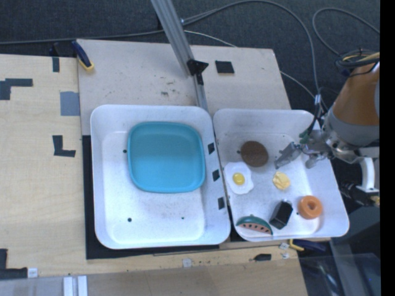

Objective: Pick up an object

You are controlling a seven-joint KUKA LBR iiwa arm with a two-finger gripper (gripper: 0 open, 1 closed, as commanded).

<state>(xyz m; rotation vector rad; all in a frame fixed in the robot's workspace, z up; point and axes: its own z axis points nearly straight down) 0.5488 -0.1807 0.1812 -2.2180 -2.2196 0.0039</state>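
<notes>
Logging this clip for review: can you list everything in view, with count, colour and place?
Bins: 2, white, side by side on the bench.
Plate: 1, light blue, in the left bin.
Brown round piece: 1, brown, upper middle of the right bin.
Fried egg: 1, white with yellow yolk, left side of the right bin.
Small yellow piece: 1, yellow, centre of the right bin.
Doughnut: 1, orange, lower right of the right bin.
Black block: 1, black, lower part of the right bin.
Watermelon slice: 1, red and green, on the right bin's front edge.
Gripper: 1, grey, over the right bin beside the brown round piece.
</notes>
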